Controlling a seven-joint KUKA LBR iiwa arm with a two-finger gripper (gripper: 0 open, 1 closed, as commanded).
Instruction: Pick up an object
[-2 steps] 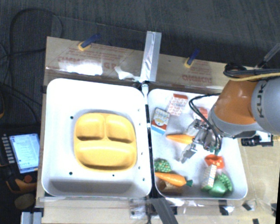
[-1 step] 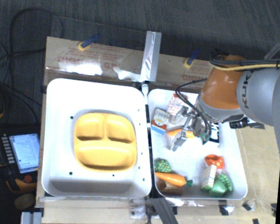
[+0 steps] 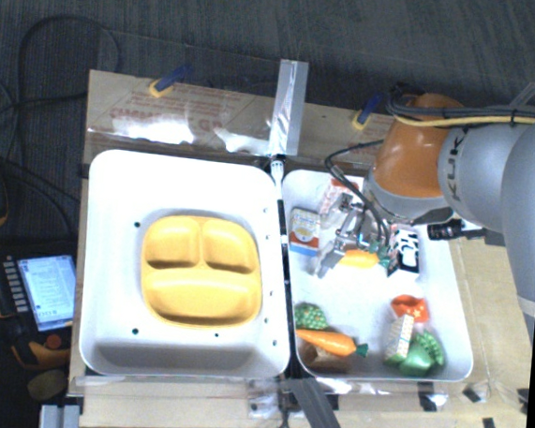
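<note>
Two white bins: left bin [image 3: 105, 240] holds one yellow tray [image 3: 202, 270]; right bin [image 3: 456, 311] (at 3 o'clock) holds one carrot [image 3: 326, 340] at 6 o'clock. Gripper [image 3: 331, 259], fingers parted, grips nothing.

A tray [image 3: 202, 270] lies in the left bin [image 3: 105, 240]; toys fill the right bin [image 3: 456, 311].

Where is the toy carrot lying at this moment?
The toy carrot lies in the right bin, near its front left corner, just below a green leafy toy and well left of the green toy opposite.
</note>
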